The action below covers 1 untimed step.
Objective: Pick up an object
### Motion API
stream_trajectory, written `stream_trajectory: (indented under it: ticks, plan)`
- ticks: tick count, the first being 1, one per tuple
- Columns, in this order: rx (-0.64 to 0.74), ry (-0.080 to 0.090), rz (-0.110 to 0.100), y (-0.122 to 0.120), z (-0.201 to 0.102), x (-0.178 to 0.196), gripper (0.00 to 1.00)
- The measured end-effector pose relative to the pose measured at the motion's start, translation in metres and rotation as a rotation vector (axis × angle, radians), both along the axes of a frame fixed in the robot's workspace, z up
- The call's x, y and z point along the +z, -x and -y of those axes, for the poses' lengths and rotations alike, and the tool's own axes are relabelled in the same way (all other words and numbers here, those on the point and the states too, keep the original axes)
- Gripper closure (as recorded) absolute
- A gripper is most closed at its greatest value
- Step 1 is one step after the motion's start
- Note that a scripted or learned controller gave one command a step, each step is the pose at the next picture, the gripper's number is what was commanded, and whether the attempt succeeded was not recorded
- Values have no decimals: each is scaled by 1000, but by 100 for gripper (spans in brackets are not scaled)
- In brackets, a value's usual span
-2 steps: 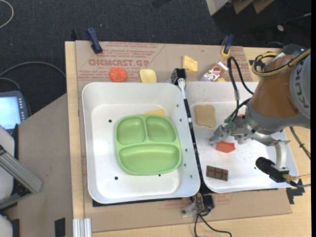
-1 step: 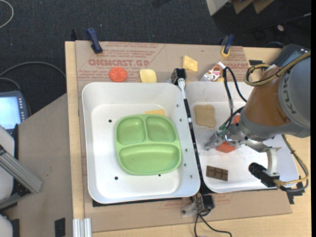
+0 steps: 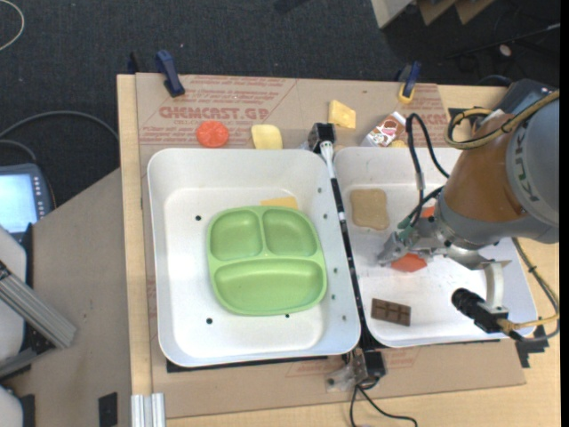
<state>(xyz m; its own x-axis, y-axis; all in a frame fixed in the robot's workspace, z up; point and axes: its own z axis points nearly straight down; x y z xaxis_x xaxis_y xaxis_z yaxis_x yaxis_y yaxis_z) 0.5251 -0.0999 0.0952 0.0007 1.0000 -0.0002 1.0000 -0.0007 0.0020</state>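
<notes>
View from above the surface (image 3: 133, 238), two white bins side by side. Left bin (image 3: 169, 265): a green divided plate (image 3: 265, 261) lies flat at its middle, with a pale yellow piece (image 3: 280, 203) just beyond the plate's far edge. Right bin (image 3: 444, 327): a tan slice like toast (image 3: 369, 208) at the far left; a brown chocolate-like bar (image 3: 391, 310) near the front; a small orange-red object (image 3: 410, 261) between them, toward the middle. The arm (image 3: 484, 194) reaches in from the right; its gripper (image 3: 404, 245) hangs directly over the orange-red object, touching or almost touching it; whether the fingers are spread or closed, and whether they grip anything, cannot be told from here, since the wrist hides them. Beyond the bins on the surface: an orange-red disc (image 3: 212, 133), two yellow blocks (image 3: 266, 136) and (image 3: 342, 114), and a small red-and-white packet (image 3: 385, 132). Judgement on handling: the orange-red object looks like a light, stiff plastic toy; probably smooth and liable to slip; best taken across its narrow width, low against the bin floor; a shallow grip on a rounded top would likely squeeze it out sideways.
</notes>
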Motion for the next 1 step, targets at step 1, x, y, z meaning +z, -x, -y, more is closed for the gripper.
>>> stream_trajectory:
  ticks: [1]
  plan:
    - [12, -3, 8, -12, -97, 95, 100]
